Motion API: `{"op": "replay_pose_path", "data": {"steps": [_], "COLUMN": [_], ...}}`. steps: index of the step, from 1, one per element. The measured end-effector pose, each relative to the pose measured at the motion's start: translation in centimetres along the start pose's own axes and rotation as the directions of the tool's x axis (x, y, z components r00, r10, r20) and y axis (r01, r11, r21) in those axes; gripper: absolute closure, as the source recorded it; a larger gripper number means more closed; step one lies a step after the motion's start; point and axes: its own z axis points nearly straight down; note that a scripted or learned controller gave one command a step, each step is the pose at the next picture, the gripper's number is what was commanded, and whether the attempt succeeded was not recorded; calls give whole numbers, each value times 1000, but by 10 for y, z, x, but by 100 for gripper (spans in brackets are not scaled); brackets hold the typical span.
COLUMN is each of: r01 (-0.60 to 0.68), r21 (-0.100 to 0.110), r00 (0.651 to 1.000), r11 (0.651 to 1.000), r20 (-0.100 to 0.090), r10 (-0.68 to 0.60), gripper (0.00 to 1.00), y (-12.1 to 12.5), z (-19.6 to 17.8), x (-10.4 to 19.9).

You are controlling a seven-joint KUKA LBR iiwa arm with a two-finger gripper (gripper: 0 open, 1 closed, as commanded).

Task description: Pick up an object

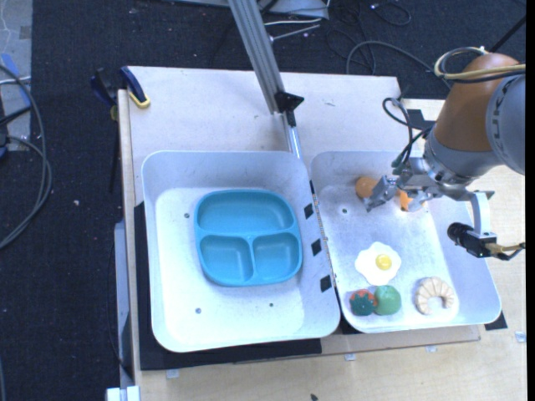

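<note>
**Gripper low at the far end of the right bin, beside an orange item**

We find the arm (481, 111) reaching in from the right, with the gripper (399, 192) down at the far end of the right bin (468, 307). We judge this posture to be an approach on the orange item (365, 186), which lies just beside the gripper on its left. A second patch of orange (405, 199) shows right at the gripper; we cannot tell whether it belongs to that item or is a separate piece. We cannot tell how the gripper is set, nor whether anything sits in it.

Contents of the right bin: the orange item at the far end; a fried-egg toy (379, 263) near the middle; a red and green piece (374, 301) at the near end; and a pale, ridged, shrimp-like toy (435, 295) just to its right. These three lie well apart from the gripper.

Contents of the left bin (167, 307): a blue divided tray (248, 236) with three compartments, nothing in them.

We judge the pick not yet confirmed.
</note>
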Motion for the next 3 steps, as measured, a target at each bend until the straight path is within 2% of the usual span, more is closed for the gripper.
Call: {"op": "replay_pose_path", "data": {"steps": [1, 2, 3], "r01": [0, 0, 0], "r21": [1, -2, -8], "r00": [1000, 1000, 1000], "r11": [1000, 1000, 1000], "r20": [-1, 1, 3], "r10": [0, 0, 0], "gripper": [0, 0, 100], "y": [-3, -2, -1], "z": [45, 64, 52], "x": [6, 6, 5]}}
